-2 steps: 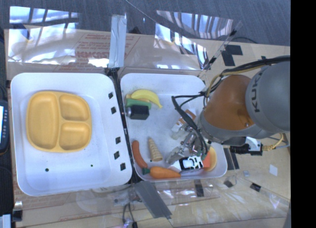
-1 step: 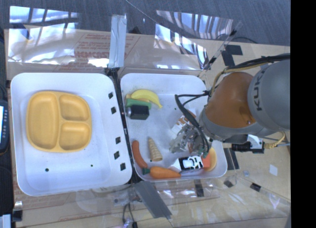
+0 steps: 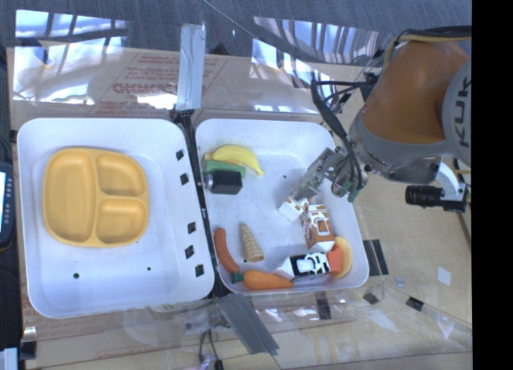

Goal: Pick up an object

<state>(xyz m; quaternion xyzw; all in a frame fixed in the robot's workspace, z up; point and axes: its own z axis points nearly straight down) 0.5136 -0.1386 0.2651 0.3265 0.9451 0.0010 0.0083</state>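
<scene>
Claw: the claw [image 3: 311, 184] is seen low over the right bin [image 3: 264, 132], reaching in from the right; whether it is spread or closed cannot be told, since its tip merges with a small white object [image 3: 290, 208] just below it.
Nearest candidate: the small white object lies near the bin's right-hand middle, apparently touching the claw's tip; no grasp can be confirmed.
Close neighbour: a brown-and-white carton [image 3: 318, 228] lies just beside the white object, toward the lower right.
Lower cluster: a toy car [image 3: 309, 265], a carrot [image 3: 267, 281], a sausage [image 3: 224, 250] and an ice-cream cone [image 3: 252, 243] are crowded along the bin's lower edge.
Upper left: a banana [image 3: 237, 157] rests against a dark green block [image 3: 225, 179], well apart from the claw.
Left bin: a yellow divided plate [image 3: 94, 196] is held in the left bin [image 3: 32, 200].
Risk of slipping: the white object is judged small and tilted, so an off-centre closure could push it aside rather than pinch it.
Risk of double contact: the carton could be nudged or caught along with it, because the two lie so near.
Risk of wall strike: the bin's right wall is close, so a sideways drift could bring contact.
</scene>
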